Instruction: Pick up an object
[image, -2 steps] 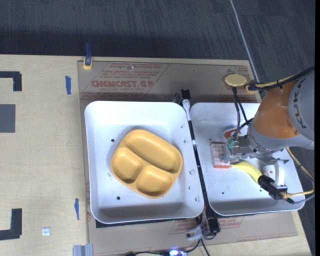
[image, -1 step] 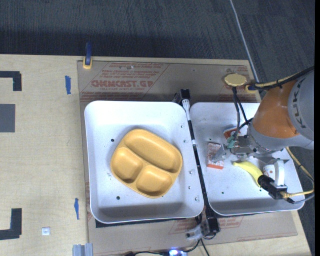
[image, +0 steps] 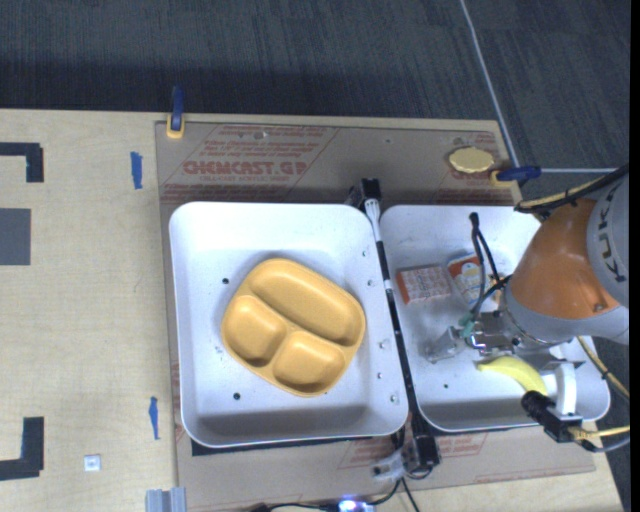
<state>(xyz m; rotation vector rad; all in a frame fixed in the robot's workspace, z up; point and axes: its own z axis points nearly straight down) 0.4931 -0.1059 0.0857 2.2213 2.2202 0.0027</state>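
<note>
A divided tray (image: 292, 325) lies in the left bin (image: 195, 300); a banana (image: 515, 374) in the right bin (image: 425, 395).

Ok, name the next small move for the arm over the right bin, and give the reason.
Probably a short drop straight down onto the banana. The gripper sits low in the right bin, right beside the banana's upper end, and the view shows nothing between its fingers. The orange-and-white packet lies farther back, so the banana looks like the closer pick.
</note>
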